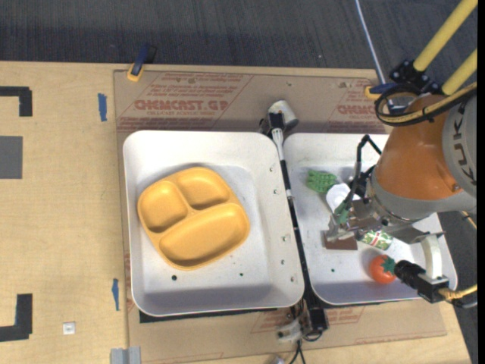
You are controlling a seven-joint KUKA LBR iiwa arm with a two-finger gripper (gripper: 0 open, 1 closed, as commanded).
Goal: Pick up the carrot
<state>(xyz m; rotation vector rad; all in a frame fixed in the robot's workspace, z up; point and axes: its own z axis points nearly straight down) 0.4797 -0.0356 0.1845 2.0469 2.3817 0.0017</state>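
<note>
The gripper (350, 222) is hovering low in the right bin (318, 283); whether it is gripping anything, I cannot tell. The carrot (382, 270) is lying just beside it, toward the bin's near right corner, leafy end seeming to point right, past a small bottle (376, 240).

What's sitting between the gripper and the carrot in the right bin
In the camera view, a small green and white can lies between the gripper and the orange carrot, just above the carrot.

Glossy yellow plastic tray (193, 215); matt white bins (151, 158); cardboard base (227, 101).
</note>
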